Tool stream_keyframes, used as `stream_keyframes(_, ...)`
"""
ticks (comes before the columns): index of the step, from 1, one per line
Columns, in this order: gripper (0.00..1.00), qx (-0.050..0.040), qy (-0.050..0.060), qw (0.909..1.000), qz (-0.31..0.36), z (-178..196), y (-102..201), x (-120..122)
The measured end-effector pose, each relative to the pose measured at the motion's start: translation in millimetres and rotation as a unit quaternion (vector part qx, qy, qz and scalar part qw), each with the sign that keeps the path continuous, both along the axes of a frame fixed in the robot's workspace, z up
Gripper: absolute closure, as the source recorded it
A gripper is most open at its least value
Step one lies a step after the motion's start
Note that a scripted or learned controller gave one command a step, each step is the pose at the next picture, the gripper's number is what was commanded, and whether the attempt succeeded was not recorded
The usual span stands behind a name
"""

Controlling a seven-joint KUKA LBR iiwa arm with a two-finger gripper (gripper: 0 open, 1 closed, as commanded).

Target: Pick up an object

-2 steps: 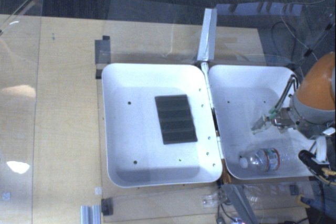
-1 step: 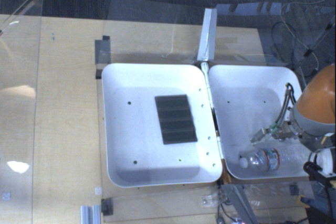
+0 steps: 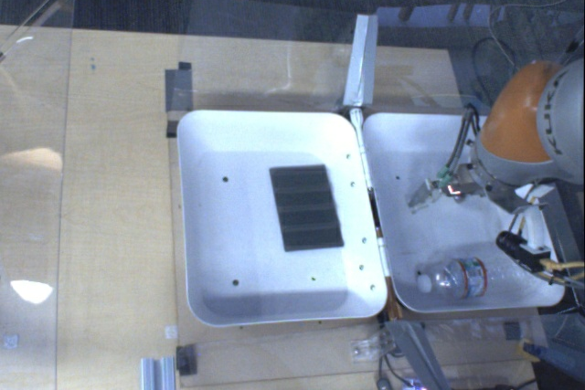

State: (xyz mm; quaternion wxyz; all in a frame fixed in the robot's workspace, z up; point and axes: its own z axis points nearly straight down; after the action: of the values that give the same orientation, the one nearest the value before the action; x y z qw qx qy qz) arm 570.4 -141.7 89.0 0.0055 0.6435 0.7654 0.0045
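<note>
Clear plastic bottle point(image 3: 452, 278) lying in right bin point(image 3: 402, 224), tool point(image 3: 428, 194) above, open, black ridged block point(image 3: 306, 207) left bin point(image 3: 210, 196)

Two bins side by side on the worktop point(image 3: 101, 224), taken from the divider point(image 3: 361, 73) between them.

The left bin point(image 3: 196, 196) lies left of the divider, with a ridged slab point(image 3: 306, 207) lying flat near its middle. The right bin point(image 3: 402, 142) lies right of it; a plastic bottle point(image 3: 454, 279) lies on its side near that bin's front edge. The gripper point(image 3: 428, 193) sits over the right bin, behind the bottle and apart from it.
</note>
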Motion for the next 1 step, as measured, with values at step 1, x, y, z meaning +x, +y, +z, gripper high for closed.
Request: stream_keyframes(1, 0.0, -0.0001, 0.004, 0.9986, -0.053, 67.2, -60.8, -79.4)
